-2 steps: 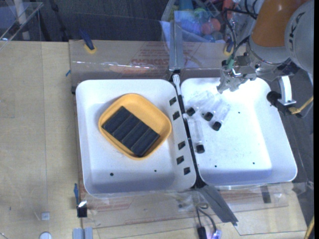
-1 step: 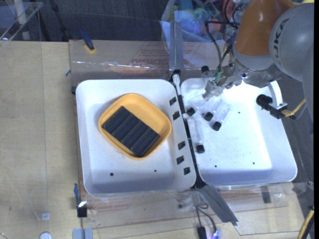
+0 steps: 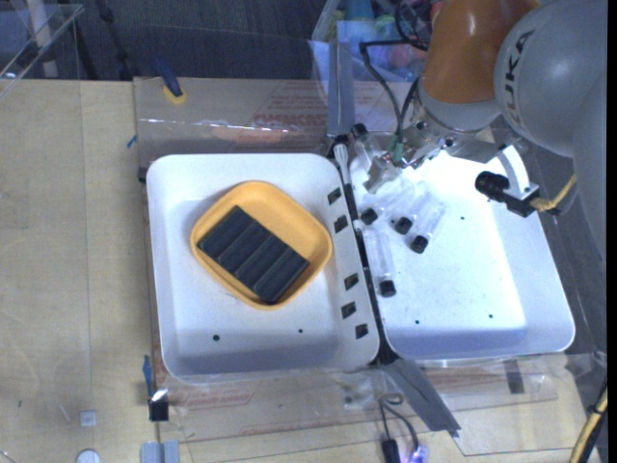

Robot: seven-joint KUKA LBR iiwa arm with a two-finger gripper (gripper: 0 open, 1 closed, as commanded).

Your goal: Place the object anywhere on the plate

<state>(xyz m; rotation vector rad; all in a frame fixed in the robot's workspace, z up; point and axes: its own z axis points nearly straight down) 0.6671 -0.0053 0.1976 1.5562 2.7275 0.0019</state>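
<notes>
- Clear plastic tubes with black caps [image 3: 410, 222] lie loose in the right white bin [image 3: 482, 287], near its far-left corner.
- Yellow square plate with a dark ribbed insert [image 3: 260, 243] sits in the middle of the left white bin [image 3: 193, 340].
- Tool [image 3: 400, 155] hangs just above the tubes; whether it is released or clenched, I cannot tell.
- Tubes look light, stiff and slippery, likely to roll; best taken across the middle of one.

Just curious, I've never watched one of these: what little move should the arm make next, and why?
Probably lower the claw onto the clear vials in the right bin below it. They aren't yet on the yellow plate in the left bin.
</notes>
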